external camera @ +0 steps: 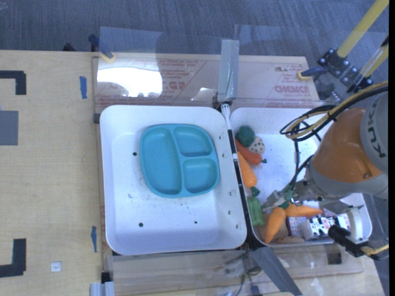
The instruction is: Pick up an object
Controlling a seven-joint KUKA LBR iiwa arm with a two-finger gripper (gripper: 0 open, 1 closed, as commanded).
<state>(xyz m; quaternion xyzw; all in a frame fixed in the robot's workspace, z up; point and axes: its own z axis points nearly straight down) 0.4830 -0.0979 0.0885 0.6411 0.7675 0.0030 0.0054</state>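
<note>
Right bin (278,119), lower half: loose pile of small things. An orange carrot toy (273,223) lies tilted near the bin's front edge. A second orange carrot (303,211) lies crosswise just beside it to the right. Below that one is a small carton with a black-and-white print (310,227), touching or nearly touching it. A green piece (255,212) lies along the bin's left wall, just left of the tilted carrot.

Gripper (282,198) is low in this bin, right above the two carrots, its metal tip near their upper ends. Open or closed: cannot tell, as the wrist hides the tips. Nothing is seen gripped.

Further up the same bin, along the left wall: a longer orange carrot (247,172), a red-orange piece (250,155) at its top end, a spotted die (257,145) and a dark green lump (245,133) uppermost.

Arm: orange band (345,150) over the bin's right side, with black cables looping off it.

Left bin (117,184): a teal divided plate (179,159) with three compartments sits near its centre. Both bins sit side by side on the bench (43,165), their walls touching.
</note>
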